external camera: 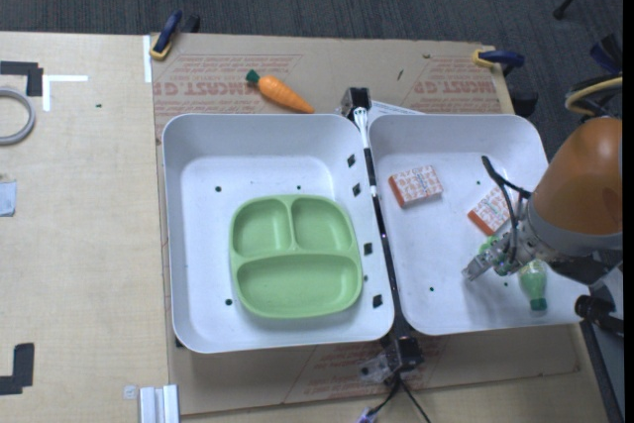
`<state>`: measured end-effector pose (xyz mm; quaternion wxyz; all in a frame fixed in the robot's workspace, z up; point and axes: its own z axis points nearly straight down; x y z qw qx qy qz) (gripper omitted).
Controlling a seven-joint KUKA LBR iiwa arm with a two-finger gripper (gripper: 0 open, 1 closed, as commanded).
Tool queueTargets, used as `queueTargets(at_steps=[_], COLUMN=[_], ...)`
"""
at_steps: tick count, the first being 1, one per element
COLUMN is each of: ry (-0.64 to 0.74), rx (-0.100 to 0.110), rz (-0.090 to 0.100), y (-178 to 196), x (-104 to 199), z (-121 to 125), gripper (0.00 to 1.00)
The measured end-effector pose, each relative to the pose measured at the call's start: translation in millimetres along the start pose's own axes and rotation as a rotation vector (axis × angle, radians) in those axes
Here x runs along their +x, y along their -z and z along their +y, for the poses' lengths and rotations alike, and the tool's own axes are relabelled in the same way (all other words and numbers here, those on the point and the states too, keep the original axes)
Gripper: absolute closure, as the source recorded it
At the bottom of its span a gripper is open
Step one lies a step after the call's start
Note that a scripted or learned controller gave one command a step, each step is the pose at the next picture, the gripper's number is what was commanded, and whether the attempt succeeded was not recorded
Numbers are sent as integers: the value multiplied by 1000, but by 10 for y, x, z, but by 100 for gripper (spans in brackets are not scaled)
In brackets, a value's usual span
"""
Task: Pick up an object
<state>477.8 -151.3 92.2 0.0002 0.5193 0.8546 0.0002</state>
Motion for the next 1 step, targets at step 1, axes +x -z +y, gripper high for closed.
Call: queueTargets(at_steps=[1], ry=[-99], rx=[-2], rz=[-2], y=[1409], x=[609], z=[458], gripper=[100])
